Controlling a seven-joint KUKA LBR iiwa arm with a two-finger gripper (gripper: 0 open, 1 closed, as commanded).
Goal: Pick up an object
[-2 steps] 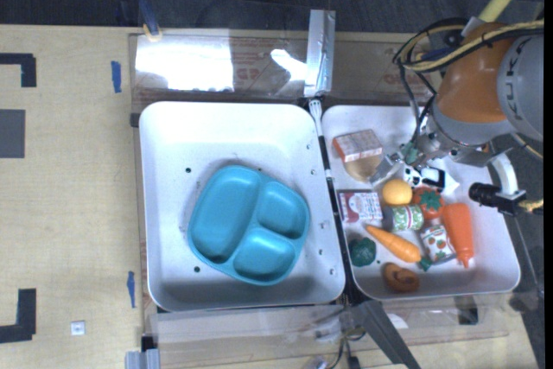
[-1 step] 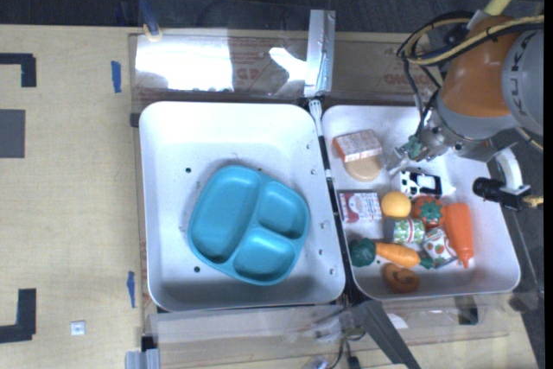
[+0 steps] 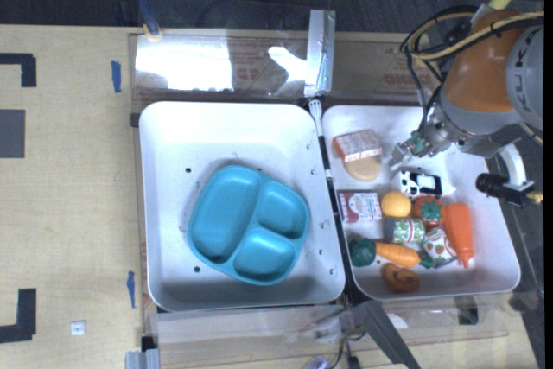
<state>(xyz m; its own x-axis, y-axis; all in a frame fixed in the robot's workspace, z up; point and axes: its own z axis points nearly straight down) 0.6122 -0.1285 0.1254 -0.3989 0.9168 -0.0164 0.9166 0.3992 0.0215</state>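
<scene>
hand (image 3: 417, 144) above right bin (image 3: 501, 272), near sandwich (image 3: 359, 153)

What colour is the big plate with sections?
Blue: the divided plate sits in the left bin, seen in the camera view.

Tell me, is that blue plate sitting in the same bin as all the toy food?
No, the blue plate lies alone in the left bin, while the toy food is in the right bin.

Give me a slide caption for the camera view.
Gripper above right bin of toy food; blue divided plate in left bin.
</scene>
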